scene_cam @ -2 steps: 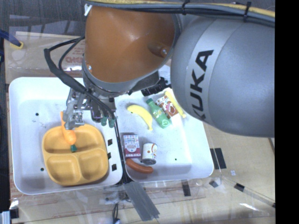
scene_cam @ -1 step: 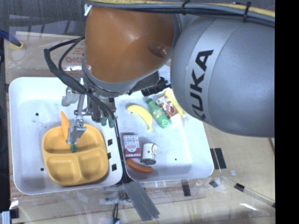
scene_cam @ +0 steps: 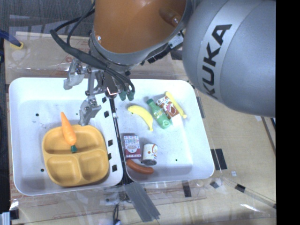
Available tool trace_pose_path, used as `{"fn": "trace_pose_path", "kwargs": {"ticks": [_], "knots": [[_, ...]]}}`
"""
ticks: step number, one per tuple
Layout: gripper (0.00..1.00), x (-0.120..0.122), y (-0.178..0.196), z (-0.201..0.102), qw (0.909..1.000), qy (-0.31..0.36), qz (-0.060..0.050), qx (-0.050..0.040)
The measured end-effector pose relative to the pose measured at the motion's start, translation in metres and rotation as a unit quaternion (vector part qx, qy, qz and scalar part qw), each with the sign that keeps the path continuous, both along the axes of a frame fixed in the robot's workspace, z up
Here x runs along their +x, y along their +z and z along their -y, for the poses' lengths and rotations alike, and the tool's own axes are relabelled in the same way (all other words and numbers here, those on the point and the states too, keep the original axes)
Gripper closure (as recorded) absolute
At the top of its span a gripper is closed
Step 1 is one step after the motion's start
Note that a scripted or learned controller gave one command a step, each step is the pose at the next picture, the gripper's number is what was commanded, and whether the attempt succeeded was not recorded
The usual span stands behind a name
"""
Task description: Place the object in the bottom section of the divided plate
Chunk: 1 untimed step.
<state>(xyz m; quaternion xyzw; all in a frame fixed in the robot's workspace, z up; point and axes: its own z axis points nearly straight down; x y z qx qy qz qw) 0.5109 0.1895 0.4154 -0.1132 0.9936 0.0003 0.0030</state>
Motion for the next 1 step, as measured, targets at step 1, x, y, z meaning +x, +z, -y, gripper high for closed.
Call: {"fn": "trace_pose_path", "kwargs": {"ticks": [1], "knots": [[1.0,0.0006,0.0115,-0.0012,1.0,0.002,0.002,0.0008]]}}
